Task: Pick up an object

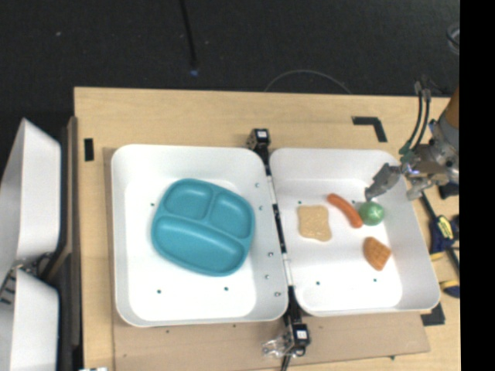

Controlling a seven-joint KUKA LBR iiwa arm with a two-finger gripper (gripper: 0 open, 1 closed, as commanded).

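Camera view: gripper, finger state indiscernible, is hovering just beside green ball in right bin; approach step, descent needed next.

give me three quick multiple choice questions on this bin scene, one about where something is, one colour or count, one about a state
1. Where does the divided plate lie?
A. in the left bin
B. in the right bin
C. on the bare bench

2. How many small food items lie in the right bin?
A. two
B. four
C. six

3. What is the state of the green ball?
A. lifted above the bin
C. stacked on the plate
B. resting on the bin floor beside the gripper

Answers:
1 A, the teal plate sits inside the left bin.
2 B, toast slice, sausage, green ball and orange piece.
3 B, it lies on the white floor touching the sausage end.
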